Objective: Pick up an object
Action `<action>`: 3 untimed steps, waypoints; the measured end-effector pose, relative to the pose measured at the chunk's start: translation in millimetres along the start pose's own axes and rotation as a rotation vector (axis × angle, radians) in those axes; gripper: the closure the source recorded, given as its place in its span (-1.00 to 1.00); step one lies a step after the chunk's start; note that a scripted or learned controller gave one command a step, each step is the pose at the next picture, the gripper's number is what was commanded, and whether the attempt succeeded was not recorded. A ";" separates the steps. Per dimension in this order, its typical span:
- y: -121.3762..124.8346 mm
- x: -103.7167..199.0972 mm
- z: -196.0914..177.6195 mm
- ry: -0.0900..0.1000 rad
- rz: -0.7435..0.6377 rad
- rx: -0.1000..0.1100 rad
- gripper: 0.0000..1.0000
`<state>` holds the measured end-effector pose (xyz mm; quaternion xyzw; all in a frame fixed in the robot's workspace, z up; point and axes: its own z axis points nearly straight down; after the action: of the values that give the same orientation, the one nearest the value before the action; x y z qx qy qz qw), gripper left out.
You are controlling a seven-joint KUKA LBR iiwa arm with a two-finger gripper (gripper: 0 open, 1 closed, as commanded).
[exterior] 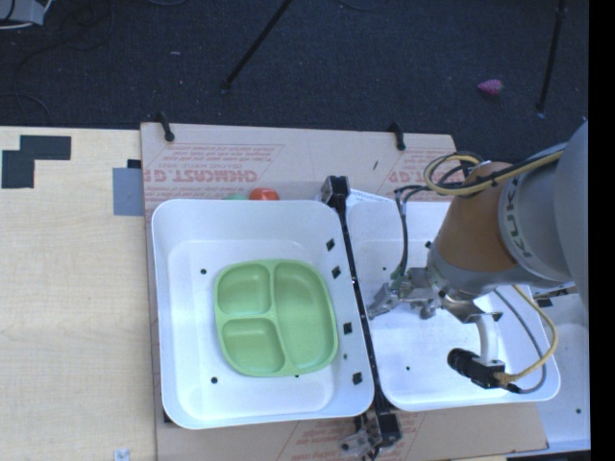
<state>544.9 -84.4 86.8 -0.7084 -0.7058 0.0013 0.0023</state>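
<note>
A light green divided plate (275, 317) lies flat in the middle of the left white bin (183, 257). My gripper (383, 299) hangs low over the left part of the right white bin (538, 384), close to the black divider between the bins. It is to the right of the plate and apart from it. The grey arm with its orange band (476, 233) covers most of the right bin's far half. Whether anything is in the gripper is hidden at this angle.
A small orange object (264, 195) and a bit of green (235, 197) lie just behind the left bin's far rim. A black plug on a yellow cable (478, 366) hangs from the arm over the right bin's near part. Cardboard (288, 161) lies under both bins.
</note>
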 end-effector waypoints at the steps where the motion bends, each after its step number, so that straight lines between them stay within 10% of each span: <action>1: 0.5 -1.5 -11.3 0.000 0.007 -0.001 1.00; 3: 13.8 -2.8 -133.1 -0.002 -0.004 -0.009 1.00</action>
<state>559.4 -87.4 219.8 -0.7070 -0.7072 -0.0012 -0.0014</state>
